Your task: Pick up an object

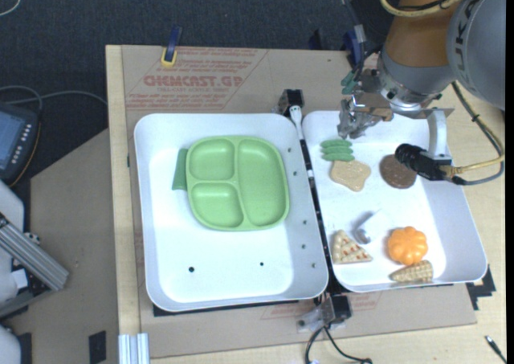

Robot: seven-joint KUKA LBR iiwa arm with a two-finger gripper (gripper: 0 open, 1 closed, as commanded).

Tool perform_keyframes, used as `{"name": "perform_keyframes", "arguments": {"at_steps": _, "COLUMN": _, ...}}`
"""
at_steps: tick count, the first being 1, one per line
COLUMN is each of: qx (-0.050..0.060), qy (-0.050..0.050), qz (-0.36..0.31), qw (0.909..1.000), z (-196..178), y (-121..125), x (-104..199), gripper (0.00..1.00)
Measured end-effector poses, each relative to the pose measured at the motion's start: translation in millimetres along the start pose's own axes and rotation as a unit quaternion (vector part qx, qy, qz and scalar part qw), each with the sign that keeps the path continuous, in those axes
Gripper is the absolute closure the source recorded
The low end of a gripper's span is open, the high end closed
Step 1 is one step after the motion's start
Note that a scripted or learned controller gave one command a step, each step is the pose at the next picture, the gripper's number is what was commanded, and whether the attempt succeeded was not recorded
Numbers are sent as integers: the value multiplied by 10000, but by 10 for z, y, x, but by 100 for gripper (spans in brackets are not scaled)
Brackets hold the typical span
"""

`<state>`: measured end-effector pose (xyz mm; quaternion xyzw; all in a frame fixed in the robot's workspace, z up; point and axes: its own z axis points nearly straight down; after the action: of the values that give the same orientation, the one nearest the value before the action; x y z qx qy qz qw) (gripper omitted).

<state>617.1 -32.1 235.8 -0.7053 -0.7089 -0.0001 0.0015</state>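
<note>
Hovering at the right bin's (474, 234) far-left corner: gripper (350, 127), jaw state impossible to tell. Just beneath, near side: green toy (337, 149), touching tan biscuit (351, 174). Best descending straight, centred, clear of the wall.

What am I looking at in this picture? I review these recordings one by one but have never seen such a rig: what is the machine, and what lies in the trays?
One fixed camera looks down at a slant on a bench with two shallow white bins. The grey and orange machine at the upper right is a robot arm; its gripper hangs over the far end of the right bin, just above a small green toy.

The left bin holds a green divided plate. The right bin also holds a tan piece, a brown disc, a waffle wedge, an orange pumpkin and a small cone.

I see nothing held.
</note>
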Motion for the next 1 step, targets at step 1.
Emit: {"name": "perform_keyframes", "arguments": {"at_steps": 1, "qx": 16, "qy": -2, "qz": 3, "qw": 10000, "z": 128, "y": -237, "x": 542, "gripper": 100}}
